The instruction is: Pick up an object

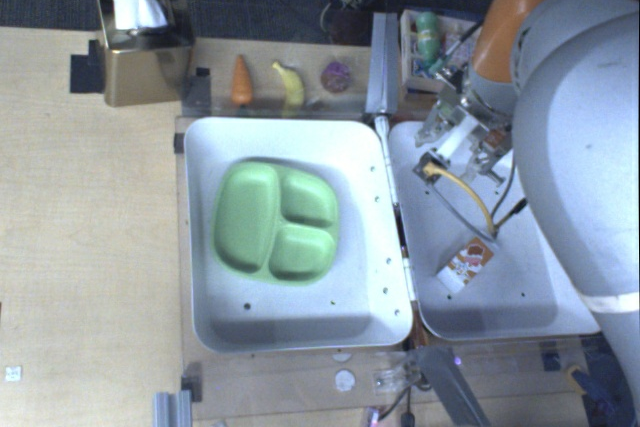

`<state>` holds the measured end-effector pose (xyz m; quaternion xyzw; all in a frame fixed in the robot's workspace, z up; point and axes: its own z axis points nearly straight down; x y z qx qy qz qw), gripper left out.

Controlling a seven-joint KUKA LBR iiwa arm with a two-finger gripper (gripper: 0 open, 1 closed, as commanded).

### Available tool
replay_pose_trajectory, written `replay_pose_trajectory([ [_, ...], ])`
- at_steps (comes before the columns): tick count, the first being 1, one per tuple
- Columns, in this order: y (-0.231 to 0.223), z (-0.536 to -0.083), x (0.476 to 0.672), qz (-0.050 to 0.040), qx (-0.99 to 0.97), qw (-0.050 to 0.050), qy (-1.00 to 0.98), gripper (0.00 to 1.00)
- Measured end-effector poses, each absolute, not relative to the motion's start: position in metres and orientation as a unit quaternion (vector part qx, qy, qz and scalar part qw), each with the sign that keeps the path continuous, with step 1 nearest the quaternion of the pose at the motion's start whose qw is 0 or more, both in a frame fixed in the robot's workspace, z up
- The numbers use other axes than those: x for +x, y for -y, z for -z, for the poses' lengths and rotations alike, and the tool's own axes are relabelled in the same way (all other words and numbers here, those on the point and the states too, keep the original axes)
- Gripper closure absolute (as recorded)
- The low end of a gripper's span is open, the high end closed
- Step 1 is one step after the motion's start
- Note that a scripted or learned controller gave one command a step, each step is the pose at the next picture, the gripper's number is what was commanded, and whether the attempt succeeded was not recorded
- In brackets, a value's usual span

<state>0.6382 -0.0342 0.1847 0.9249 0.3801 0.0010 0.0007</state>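
Dark carpet runs behind a pale wooden bench point(80, 245) that bears two shallow white bins side by side.

In the right-hand white bin point(500, 310), near its front and left of centre, lies a small flat packet printed in white, orange and red point(467, 265), resting tilted on the bin floor and apart from the walls. It looks light and thin, probably a soft wrapper that gives under pressure and may slide on the smooth plastic; a pinch across its narrow width, near the middle, seems the surest hold.

Above and behind the packet, over the rear of the same bin, hangs the metal two-finger gripper point(445, 140), pointing toward the bins' shared wall, with a yellow cable looping below it. Nothing is seen between its jaws, and whether they are spread or closed cannot be told from this angle. The grey arm with its orange band point(515, 5) sweeps in from the right, bulking over the bin's right side.

The left white bin point(210, 315) holds a green three-compartment tray point(275, 220). Along the rear ledge sit a toy carrot point(241, 81), a yellow banana point(290, 85) and a purple round object point(336, 76), beside a brown tissue box point(140, 45).
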Motion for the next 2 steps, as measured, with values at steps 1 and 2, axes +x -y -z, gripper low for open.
replay_pose_trajectory([
  [1,0.141,-0.303,0.637,-0.0014,0.937,0.001,-0.348,0.0],
  [2,0.09,-0.159,0.604,-0.0002,0.959,0.0,-0.285,0.0],
])
